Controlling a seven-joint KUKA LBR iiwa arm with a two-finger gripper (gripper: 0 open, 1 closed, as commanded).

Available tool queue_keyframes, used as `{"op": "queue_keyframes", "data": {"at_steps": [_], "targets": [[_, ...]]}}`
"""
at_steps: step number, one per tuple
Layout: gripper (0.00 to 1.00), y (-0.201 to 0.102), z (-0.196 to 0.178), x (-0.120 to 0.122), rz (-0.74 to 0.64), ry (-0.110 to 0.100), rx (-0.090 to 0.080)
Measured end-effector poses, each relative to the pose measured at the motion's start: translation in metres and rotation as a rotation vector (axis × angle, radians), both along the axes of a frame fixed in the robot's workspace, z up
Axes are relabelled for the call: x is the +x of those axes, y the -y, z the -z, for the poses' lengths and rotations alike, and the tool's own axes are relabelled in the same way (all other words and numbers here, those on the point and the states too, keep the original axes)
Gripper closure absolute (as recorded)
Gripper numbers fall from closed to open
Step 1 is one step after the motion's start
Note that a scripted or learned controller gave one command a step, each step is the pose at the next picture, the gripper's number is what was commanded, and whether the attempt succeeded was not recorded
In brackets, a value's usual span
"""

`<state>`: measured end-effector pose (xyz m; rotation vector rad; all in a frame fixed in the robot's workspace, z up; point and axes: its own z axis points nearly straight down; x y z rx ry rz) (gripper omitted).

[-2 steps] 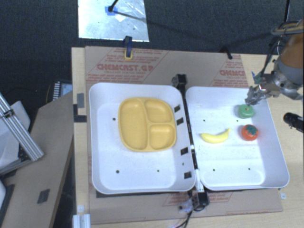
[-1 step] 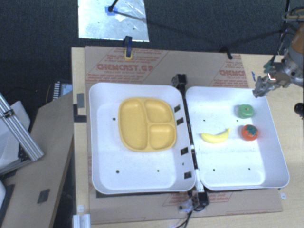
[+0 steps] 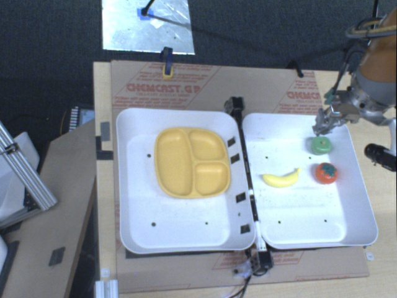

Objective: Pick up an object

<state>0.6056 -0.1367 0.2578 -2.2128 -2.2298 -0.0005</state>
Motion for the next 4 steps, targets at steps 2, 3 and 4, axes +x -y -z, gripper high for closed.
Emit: {"op": "queue_keyframes", "data": {"at_steps": [2,3,4], "targets": [[1.0,-0.106,0.011,-0.029,-0.001,0.0,0.001],[1.0,-0.16,0.009,-0.048,-0.002,0.0,0.001],[1.0,-0.206,0.01,-0.059,-0.002,0.0,0.001]]}}
